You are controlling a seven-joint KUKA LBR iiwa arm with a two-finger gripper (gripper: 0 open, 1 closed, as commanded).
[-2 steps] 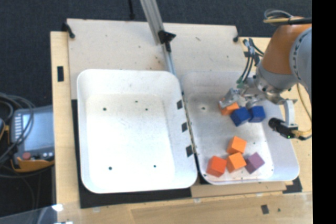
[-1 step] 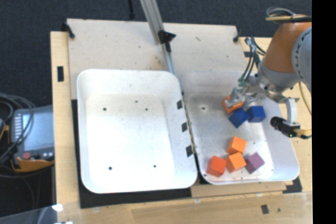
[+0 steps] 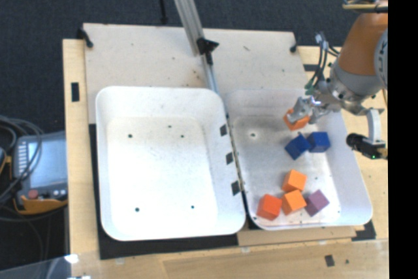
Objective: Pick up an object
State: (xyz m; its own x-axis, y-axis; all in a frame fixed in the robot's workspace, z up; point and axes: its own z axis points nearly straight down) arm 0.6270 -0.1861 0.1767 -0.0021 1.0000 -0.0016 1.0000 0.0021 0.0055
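1. Lower right of the frame: four blocks are sitting bunched against the near rim of the right bin (image 3: 363,206). These are an orange-red block (image 3: 269,206), two orange cubes (image 3: 295,180) (image 3: 294,200) and a purple block (image 3: 317,202). They are touching or nearly touching, so there is probably little finger room between them.
2. Centre right: two blue blocks (image 3: 297,146) (image 3: 319,141) are lying side by side, just below the gripper.
3. Above them: the gripper (image 3: 299,115) is hanging over the right bin with a small orange piece (image 3: 296,119) at its tips. The jaws appear to be closing on that piece, and it looks raised off the bin floor, though the height is hard to judge.
4. Left half: the left bin (image 3: 104,101) is sitting alongside, likely the drop side.
5. Upper right: the arm (image 3: 362,52) is reaching in at a slant, keeping the wrist above the blocks.
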